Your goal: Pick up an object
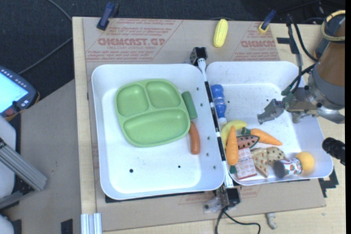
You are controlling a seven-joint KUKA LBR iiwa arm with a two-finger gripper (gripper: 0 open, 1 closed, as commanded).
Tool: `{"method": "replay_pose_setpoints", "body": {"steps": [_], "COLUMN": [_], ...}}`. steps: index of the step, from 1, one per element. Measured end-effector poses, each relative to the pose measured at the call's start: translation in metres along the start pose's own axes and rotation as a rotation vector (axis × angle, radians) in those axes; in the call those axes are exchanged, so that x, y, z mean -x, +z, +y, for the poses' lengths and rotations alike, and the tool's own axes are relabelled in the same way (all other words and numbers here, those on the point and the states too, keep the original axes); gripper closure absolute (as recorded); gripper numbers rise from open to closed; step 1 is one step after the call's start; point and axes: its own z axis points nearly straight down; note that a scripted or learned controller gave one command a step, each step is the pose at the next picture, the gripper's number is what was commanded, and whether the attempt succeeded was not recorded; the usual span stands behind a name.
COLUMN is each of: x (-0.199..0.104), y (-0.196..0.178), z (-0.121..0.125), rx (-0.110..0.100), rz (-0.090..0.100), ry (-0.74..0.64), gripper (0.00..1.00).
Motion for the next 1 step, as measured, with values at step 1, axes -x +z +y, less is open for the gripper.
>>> {"method": "replay_pose_setpoints", "body": {"steps": [1], "x": [0.0066], "y": [0.1438], "z": [-0.0002], "rx": [-0.001], "rz": [0.0], "ry": [0.001], "gripper": [0.0]}}
